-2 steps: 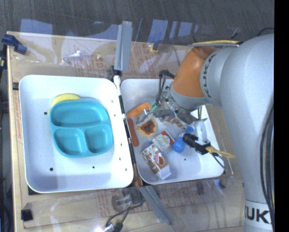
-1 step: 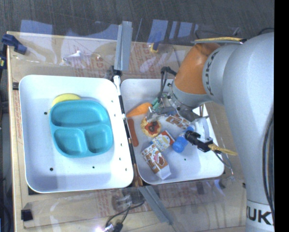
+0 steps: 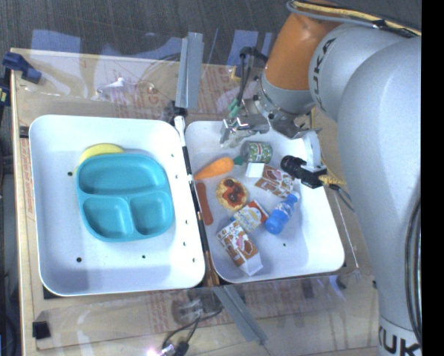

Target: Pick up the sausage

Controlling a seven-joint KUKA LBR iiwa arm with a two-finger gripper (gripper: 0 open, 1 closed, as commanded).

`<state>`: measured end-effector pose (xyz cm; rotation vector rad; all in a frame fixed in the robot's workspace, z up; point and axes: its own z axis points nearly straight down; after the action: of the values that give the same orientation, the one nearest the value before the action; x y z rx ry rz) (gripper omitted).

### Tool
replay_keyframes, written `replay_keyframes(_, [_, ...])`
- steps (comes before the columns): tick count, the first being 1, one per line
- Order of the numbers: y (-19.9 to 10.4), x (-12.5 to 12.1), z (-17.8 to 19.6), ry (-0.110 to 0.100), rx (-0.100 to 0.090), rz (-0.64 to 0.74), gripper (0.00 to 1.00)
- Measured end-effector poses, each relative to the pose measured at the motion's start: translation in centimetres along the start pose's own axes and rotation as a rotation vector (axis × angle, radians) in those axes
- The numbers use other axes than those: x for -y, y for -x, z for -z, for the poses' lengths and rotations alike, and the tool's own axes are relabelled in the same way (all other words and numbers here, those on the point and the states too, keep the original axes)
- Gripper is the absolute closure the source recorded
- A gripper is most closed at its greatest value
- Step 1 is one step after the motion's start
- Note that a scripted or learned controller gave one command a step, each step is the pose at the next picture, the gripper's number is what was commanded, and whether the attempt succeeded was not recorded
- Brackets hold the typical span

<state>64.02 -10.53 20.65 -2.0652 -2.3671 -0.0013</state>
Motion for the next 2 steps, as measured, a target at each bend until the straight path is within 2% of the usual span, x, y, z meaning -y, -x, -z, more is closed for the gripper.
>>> replay_keyframes(1, [0.0,0.0,-0.1,-0.001,0.000,0.000,0.00])
replay_keyframes(2, [3.9,3.8,-11.2,-0.003,0.000,0.111,0.00])
